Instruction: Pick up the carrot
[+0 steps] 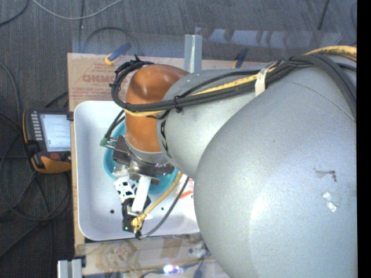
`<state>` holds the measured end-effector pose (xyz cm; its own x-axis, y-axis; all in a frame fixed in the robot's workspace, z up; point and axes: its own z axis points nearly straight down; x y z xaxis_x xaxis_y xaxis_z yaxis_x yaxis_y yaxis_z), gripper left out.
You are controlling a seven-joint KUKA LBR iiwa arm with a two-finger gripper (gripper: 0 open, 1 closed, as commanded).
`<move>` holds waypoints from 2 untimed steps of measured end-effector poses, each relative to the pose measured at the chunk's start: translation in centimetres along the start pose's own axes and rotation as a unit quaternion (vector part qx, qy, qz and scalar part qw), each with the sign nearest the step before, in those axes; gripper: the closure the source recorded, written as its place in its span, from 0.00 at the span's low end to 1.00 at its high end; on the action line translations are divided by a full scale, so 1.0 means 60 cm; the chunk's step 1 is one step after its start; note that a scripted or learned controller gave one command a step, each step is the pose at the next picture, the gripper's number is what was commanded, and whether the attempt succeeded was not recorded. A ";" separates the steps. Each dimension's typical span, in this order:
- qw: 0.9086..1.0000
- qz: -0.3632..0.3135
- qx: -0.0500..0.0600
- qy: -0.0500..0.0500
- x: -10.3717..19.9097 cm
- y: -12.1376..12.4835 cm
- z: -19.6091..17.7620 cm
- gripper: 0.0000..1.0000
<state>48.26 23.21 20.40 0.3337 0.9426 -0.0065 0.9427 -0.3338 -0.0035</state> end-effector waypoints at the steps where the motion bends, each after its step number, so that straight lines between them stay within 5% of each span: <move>1: 0.987 0.160 0.000 -0.001 0.000 -0.001 0.014 1.00; 2: 0.924 0.383 0.001 0.001 -0.024 0.012 0.023 1.00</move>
<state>48.45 21.63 19.01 0.9029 0.4299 -0.0067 0.4299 -0.9029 -0.0003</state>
